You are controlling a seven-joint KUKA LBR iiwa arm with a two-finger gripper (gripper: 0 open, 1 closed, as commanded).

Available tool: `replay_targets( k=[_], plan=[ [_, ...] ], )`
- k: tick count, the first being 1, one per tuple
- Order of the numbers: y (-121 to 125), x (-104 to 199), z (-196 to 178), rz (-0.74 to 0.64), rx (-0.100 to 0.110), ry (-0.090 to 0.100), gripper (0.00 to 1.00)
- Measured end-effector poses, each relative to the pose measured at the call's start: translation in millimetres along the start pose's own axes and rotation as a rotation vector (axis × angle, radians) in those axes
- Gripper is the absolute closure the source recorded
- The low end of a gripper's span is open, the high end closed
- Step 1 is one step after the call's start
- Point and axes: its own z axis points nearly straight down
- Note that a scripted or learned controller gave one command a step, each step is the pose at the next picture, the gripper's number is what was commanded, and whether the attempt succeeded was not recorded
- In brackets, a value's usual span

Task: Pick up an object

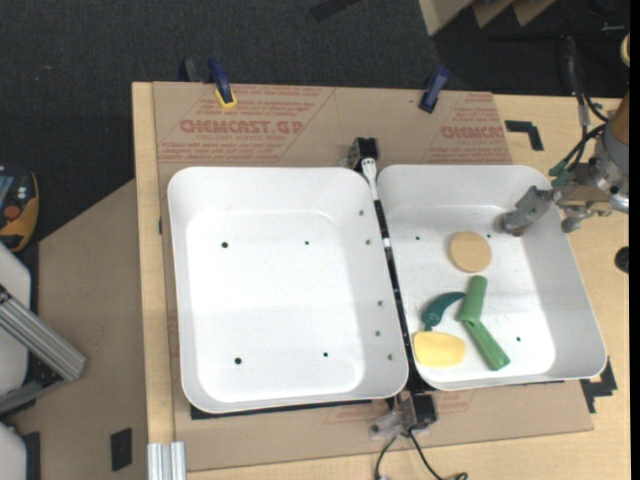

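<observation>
Four small things lie in the right bin (560, 268): a flat tan disc (469, 251), round like a biscuit; a long green stick (480, 323) lying at a slant; a dark teal curved piece (440, 308) just left of the stick's upper end; and a yellow lump (439, 348) at the near rim, touching or nearly touching the stick's lower part. The left bin (270, 278) shows its white floor with a few dark dots.

The gripper (540, 208) hangs over the far right part of the right bin, grey and blurred against the white (its tips merge into one smear), so it cannot be told how wide it stands or whether anything sits in it. The arm behind it is cut off by the right edge, with a cable looping above.

The tan disc lies nearest the gripper, down and to its left, clearly apart from it. The stick, teal piece and yellow lump lie farther off, toward the near edge of the bin.
</observation>
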Motion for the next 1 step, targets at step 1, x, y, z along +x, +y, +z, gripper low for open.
replay_targets(
  k=[1],
  plan=[
    [-80.4,26.4,34.1,0.001,0.009,0.004,0.0]
  ],
)
